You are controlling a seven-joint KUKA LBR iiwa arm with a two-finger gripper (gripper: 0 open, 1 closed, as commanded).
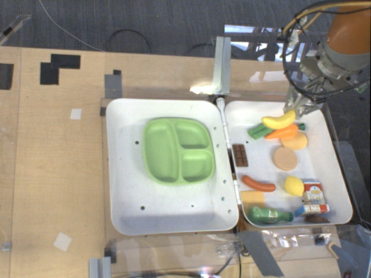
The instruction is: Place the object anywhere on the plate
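A green plate (177, 150) with three compartments lies in the middle of the left bin (124, 213), with nothing on it. My gripper (297, 108) hangs at the far side of the right bin (342, 207), right over the right end of a yellow banana (278, 120). The banana rests on the bin floor beside an orange carrot (282, 132) and a green vegetable (259, 131). The wrist hides how the jaws stand.
The right bin also holds a yellow-orange round piece (297, 142), a tan disc (285, 158), a chocolate bar (239, 154), a sausage (258, 183), a lemon (294, 186), a red carton (312, 193) and a green bottle (270, 215). A metal post (222, 65) stands behind the bins.
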